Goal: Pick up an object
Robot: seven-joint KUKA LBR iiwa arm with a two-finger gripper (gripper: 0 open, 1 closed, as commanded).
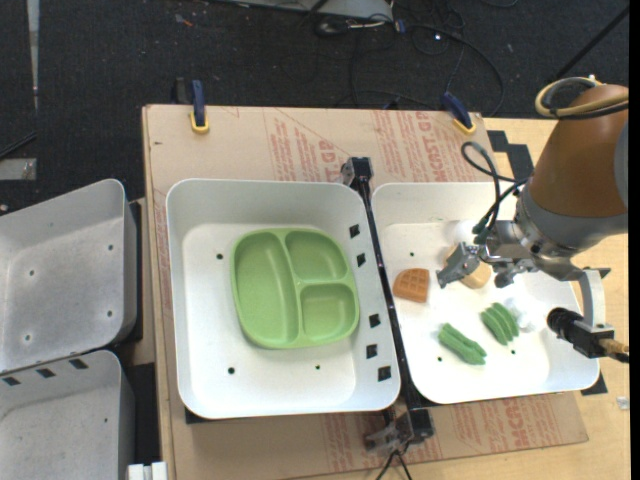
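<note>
Two white bins: left bin (190, 268), right bin (520, 373). Left holds one glossy green plate (295, 288) with three compartments. Right holds two ridged green pods (462, 344) (499, 324) and one tan waffle-like piece (411, 285). Tool (462, 266) just right of waffle; grip state unclear, cannot tell.

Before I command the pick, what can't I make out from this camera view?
- Gripper: too small and dark to read its finger state.
- Pale object beside the gripper: partly covered by it, identity unclear.
- Whitish item by the right green toy: blends into the right bin.
- Right bin's far-right part: hidden under the arm.
</note>
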